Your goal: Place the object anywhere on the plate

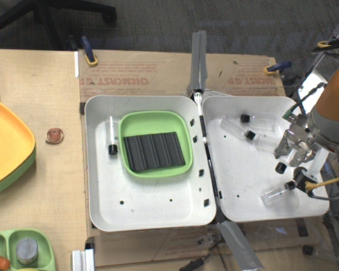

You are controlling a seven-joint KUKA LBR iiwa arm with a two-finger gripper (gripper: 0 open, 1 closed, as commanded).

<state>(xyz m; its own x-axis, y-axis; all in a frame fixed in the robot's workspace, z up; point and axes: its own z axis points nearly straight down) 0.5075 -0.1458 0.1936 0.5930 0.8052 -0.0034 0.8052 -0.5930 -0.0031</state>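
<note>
and here's the surface (pixel 39 83), brown and broad, carrying two white bins side by side. the left bin (pixel 101 208) has the green plate (pixel 156 121) sitting toward its twelve o'clock half, and a dark ribbed mat (pixel 156 151) lies flat on that plate. at nine o'clock from the plate, just beside its rim, a clear tube with a black cap (pixel 112 135) rests on the bin floor, apart from the plate. over in the right bin (pixel 237 202), the arm (pixel 332 103) comes in from three o'clock and its end effector (pixel 294 151) hangs over the bin's three o'clock side; whether it is open or closed, cannot tell from here. more clear black-capped tubes (pixel 250 130) lie scattered around that bin, one at five o'clock near the end effector. a stack of yellow plates (pixel 8 145) sits at the surface's nine o'clock edge, a small red disc (pixel 55 135) beside it.
</note>
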